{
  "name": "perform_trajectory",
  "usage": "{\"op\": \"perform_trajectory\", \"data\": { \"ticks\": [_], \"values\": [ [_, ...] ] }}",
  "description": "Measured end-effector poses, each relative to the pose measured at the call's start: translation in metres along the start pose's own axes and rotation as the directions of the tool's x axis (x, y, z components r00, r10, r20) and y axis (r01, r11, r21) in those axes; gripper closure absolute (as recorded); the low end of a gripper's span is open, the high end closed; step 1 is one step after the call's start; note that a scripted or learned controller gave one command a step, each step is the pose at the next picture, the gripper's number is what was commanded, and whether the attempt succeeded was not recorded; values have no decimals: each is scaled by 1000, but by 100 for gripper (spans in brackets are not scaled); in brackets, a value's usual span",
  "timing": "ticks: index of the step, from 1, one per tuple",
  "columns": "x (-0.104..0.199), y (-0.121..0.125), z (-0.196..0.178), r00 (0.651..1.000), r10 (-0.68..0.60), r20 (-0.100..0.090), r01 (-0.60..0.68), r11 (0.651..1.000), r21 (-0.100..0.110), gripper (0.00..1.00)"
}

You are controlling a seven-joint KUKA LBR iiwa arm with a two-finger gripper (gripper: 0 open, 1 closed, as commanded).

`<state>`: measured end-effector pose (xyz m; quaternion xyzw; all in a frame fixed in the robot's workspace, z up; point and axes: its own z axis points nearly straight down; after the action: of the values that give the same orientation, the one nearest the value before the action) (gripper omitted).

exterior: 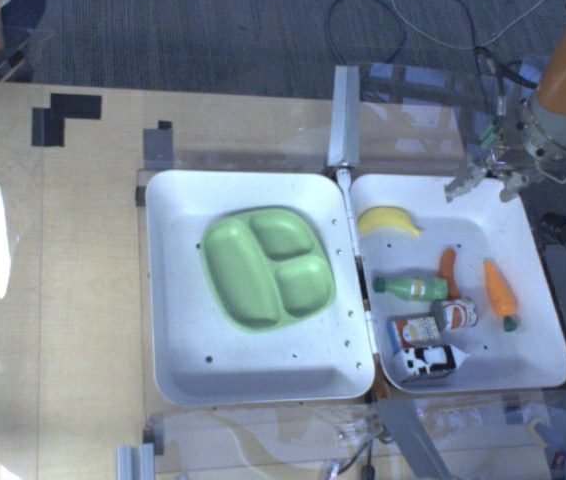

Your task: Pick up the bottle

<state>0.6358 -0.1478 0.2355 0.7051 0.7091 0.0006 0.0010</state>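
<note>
The bottle [414,288] is small and green with a yellowish label. It lies on its side in the middle of the right bin [529,353], cap pointing left. My gripper [484,188] hangs over the bin's far edge, up and to the right of the bottle and well apart from it. Its two fingers are spread open with nothing between them.
Around the bottle lie a banana [388,221], a small orange sausage [448,265], a carrot [500,290], a red can [457,315], a juice carton [415,330] and a black-and-white carton [429,360]. The left bin [178,353] holds a green divided plate [268,266].
</note>
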Motion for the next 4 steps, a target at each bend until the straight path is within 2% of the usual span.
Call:
{"op": "perform_trajectory", "data": {
  "ticks": [1,2,3,4],
  "values": [
    [4,35,-63,968,-253,3,253,968,-4,0],
    [6,-80,80,963,-271,-1,271,963,1,0],
    [44,-71,130,904,-429,1,429,904,-4,0],
    [48,-111,146,850,-527,11,527,850,-15,0]
  ]
}}
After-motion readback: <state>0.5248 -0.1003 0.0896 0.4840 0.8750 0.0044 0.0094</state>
